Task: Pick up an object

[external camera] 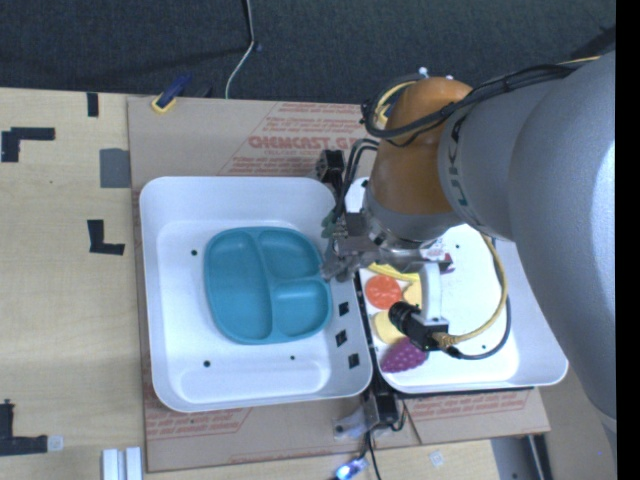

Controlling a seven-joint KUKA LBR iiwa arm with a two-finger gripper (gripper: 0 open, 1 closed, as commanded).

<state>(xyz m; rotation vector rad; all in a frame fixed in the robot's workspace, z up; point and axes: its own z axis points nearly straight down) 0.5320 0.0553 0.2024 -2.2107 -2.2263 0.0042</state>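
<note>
1. On the left I see the tabletop (60,298), pale wood-grain with black marks, and a flat brown cardboard sheet (250,143) under both bins.
2. The left bin (165,218) is smooth white plastic with rounded corners; a glossy teal divided plate (265,283) lies flat inside it.
3. The claw (345,253) hangs over the wall between the bins; I cannot tell its state.
4. In the right bin (530,363), just beside that wall, I see a round orange slice (382,292), a yellow piece (410,296) and a bumpy purple grape cluster (403,356).
</note>
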